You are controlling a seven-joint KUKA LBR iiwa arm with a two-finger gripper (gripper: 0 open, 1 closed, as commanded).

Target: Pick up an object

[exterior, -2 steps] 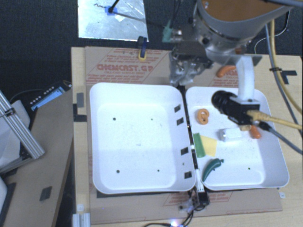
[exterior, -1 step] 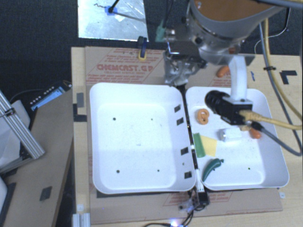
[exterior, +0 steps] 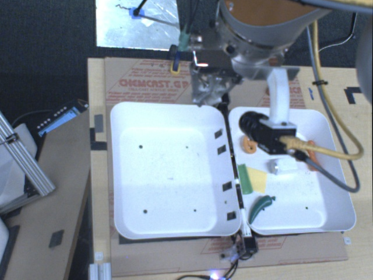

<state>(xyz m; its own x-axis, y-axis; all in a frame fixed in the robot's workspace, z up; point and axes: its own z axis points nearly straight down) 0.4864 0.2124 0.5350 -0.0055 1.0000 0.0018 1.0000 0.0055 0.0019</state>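
Nearest me, in the right bin (exterior: 326,213), a dark green curved piece (exterior: 260,205) lies close to the divider. Just behind it sits a flat yellow and green card (exterior: 253,179). A small pale block (exterior: 278,167) is beside the card, and a little orange disc (exterior: 250,146) lies farther back. The left bin (exterior: 163,174) lies alongside. At the far edge, about where the two bins meet, hangs the gripper (exterior: 208,91). It looks blurred, and I can't tell whether it is spread or pressed together.
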